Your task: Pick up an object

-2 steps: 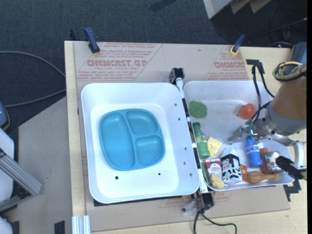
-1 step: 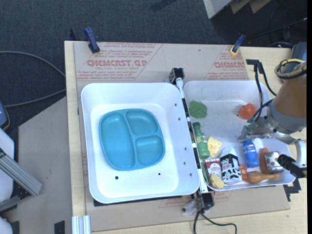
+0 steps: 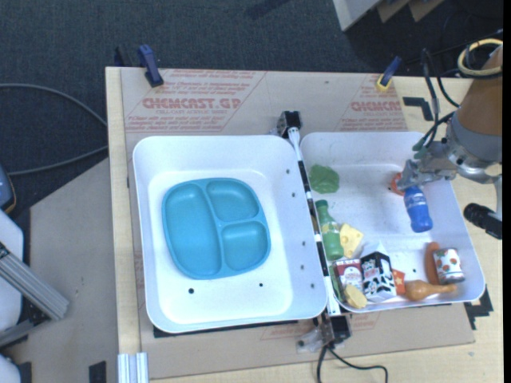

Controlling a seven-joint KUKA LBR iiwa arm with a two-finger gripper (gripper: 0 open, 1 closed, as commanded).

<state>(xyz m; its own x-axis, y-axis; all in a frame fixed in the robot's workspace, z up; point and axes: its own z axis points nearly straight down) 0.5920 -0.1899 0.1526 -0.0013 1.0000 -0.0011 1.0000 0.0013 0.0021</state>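
Blue bottle (image 3: 417, 211) is seen in the right bin (image 3: 363, 152), gripper (image 3: 417, 174) just above it; grip cannot be told.

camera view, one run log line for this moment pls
arm: over right white bin | gripper: at blue plastic bottle, grasp unclear | blue divided plate: left white bin

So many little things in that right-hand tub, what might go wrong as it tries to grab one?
The gripper sits right over a blue bottle that lies on its side; being round, it may roll away. An orange piece beside the bottle may get nudged or caught too. The bin wall is close, so the arm has little room.
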